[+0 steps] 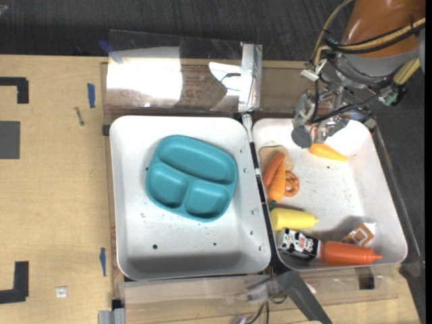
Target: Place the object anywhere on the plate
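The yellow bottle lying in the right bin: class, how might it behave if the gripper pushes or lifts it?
The yellow bottle lies on its side and looks rounded, so it may roll. Its smooth, glossy surface could slip. It probably is light, since it looks like a plastic toy.

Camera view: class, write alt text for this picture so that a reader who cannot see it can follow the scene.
A robot arm's hand hangs over the far end of the right bin, just above an orange toy carrot. That bin also holds a yellow bottle, an orange bottle and other small toys. The left bin holds a teal divided plate.
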